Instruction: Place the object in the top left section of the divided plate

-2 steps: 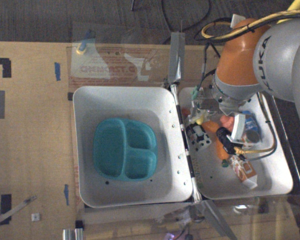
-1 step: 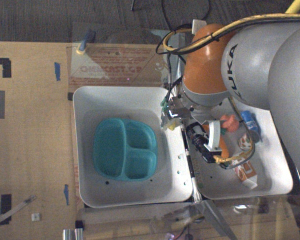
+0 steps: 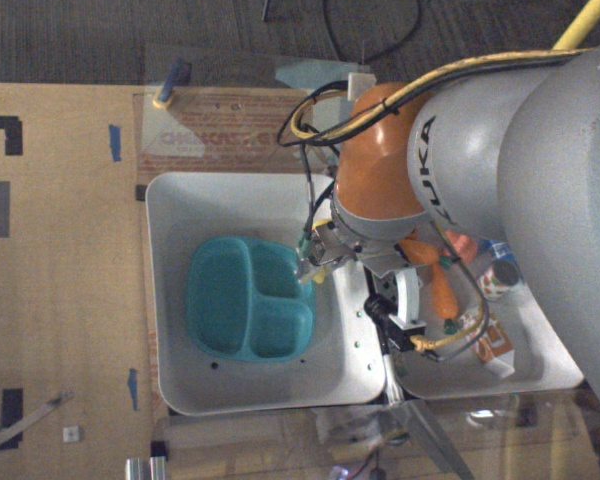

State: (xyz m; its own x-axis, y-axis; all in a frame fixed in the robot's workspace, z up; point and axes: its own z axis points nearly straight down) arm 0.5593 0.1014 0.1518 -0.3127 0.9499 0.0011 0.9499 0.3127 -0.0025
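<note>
Tool (image 3: 308,264) sits at the right rim of the teal plate (image 3: 248,298); can't tell its state or whether it carries anything. Carrot (image 3: 442,290) lies right of plate, other bin. Confirm grasp before you move over the target section.

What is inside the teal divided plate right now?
The teal divided plate shows bare compartments in the left bin. The arm covers its right edge, so anything there is hidden.

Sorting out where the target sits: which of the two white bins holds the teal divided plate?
The left bin, the one farther from the arm's base. The teal divided plate lies on its floor; the right bin holds small items instead.
</note>
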